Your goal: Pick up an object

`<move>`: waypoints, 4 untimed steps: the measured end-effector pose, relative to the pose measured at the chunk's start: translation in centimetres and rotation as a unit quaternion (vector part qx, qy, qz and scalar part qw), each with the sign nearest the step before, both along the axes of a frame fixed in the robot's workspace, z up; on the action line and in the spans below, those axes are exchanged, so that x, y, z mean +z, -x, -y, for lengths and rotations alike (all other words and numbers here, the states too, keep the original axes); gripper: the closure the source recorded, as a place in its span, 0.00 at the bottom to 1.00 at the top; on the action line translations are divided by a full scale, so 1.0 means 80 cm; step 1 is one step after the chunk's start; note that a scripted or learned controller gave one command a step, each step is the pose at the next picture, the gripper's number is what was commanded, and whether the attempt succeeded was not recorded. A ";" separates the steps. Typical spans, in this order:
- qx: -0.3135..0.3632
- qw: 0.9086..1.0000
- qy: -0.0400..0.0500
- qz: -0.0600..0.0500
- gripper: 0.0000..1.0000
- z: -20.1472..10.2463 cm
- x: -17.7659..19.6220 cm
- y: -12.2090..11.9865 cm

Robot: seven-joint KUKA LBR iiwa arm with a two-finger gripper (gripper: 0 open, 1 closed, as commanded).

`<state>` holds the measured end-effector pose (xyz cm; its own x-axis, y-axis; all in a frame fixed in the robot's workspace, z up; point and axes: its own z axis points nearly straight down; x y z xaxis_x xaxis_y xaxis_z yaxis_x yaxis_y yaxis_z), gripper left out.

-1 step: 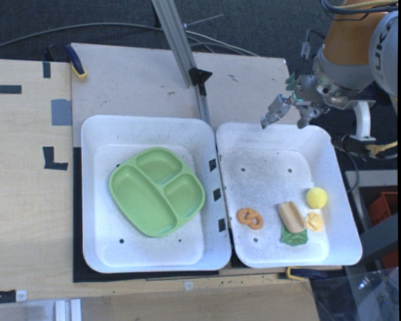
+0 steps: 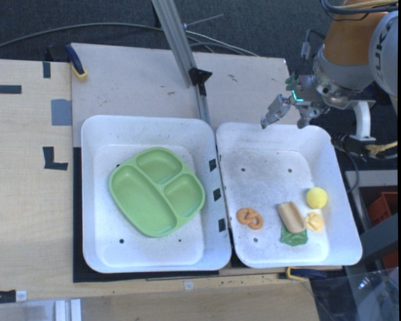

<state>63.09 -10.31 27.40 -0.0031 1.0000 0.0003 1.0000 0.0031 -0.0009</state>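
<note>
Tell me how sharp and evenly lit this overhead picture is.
Camera view: soft, even light, no strong glare on the white bins; the green plate and the small food pieces are fairly sharp with faint shadows; the end effector near the top right looks slightly blurred.

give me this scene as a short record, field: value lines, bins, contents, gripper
left bin: holds a green divided plate
right bin: pretzel, bread roll, green leafy piece, yellow ball, small yellow piece, all near its front right
gripper: above the right bin's back rim, open, holding nothing
arm: enters from the right, orange band above the wrist
task state: no object picked yet
</note>
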 end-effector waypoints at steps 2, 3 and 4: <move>-0.001 1.000 0.001 -0.003 0.00 0.008 -0.125 -0.004; -0.001 1.000 0.000 -0.004 0.00 0.009 -0.203 0.008; 0.000 1.000 0.000 -0.001 1.00 0.008 -0.186 0.005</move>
